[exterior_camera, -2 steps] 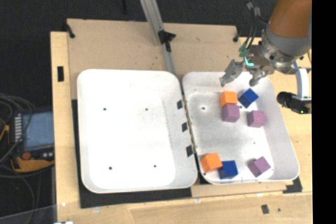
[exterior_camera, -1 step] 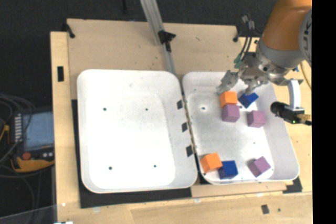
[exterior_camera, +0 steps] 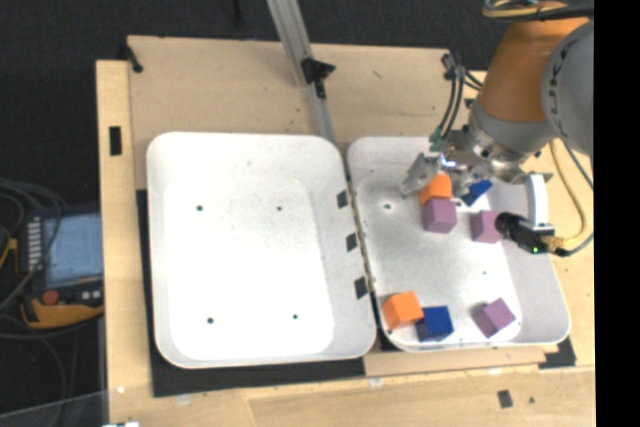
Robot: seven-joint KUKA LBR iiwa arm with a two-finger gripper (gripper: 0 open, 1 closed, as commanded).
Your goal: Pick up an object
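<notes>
My gripper point(exterior_camera: 431, 173) hangs over the upper part of the right bin point(exterior_camera: 455, 270), below the arm's orange band. Right under its tip lies a small orange block point(exterior_camera: 437, 187), which touches a purple block point(exterior_camera: 438, 214) just in front of it. A blue block point(exterior_camera: 478, 192) and a second purple block point(exterior_camera: 484, 227) lie a little to the right, partly under the wrist. Near the bin's front edge sit another orange block point(exterior_camera: 402, 308), a blue block point(exterior_camera: 434, 323) and a purple block point(exterior_camera: 493, 316).
The left bin point(exterior_camera: 250, 245) stands beside the right one, with small clips along the shared rim. A slanted metal rail point(exterior_camera: 290, 25) runs from the top to the bins' back edge. Cables hang at the arm's right side.
</notes>
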